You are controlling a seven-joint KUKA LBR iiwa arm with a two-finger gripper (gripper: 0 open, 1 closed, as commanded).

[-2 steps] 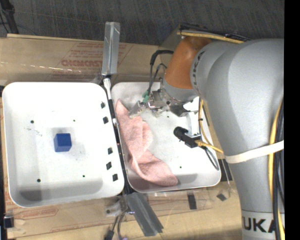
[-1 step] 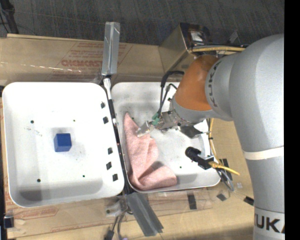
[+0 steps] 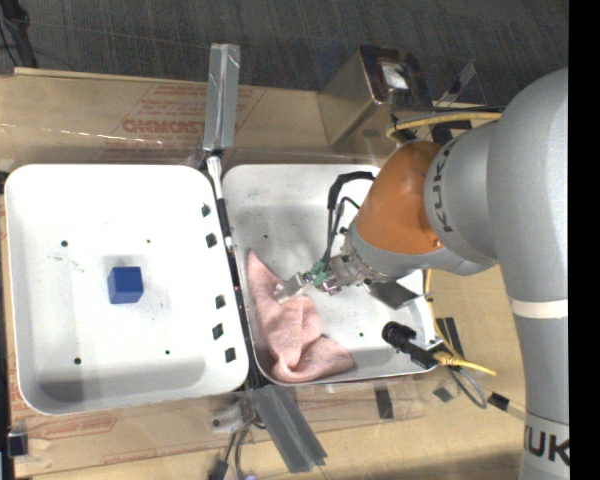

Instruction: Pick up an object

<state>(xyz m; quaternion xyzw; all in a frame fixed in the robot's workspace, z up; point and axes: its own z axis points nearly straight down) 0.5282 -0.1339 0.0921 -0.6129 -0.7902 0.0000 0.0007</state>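
Two white bins stand side by side: the left bin (image 3: 70,208) holds a blue cube (image 3: 126,284), and the right bin (image 3: 280,203) holds a crumpled pink cloth (image 3: 298,336) along its near-left side. The gripper (image 3: 302,282) sits low in the right bin, at the cloth's far end. Whether it is released or clenched cannot be told. Recommended: bite into a raised fold, not a flat edge, then lift straight up, clear of the bin wall. Cloth is likely to drape and slip. Both bins rest on printed cardboard (image 3: 100,108), with dark floor (image 3: 100,18) beyond.
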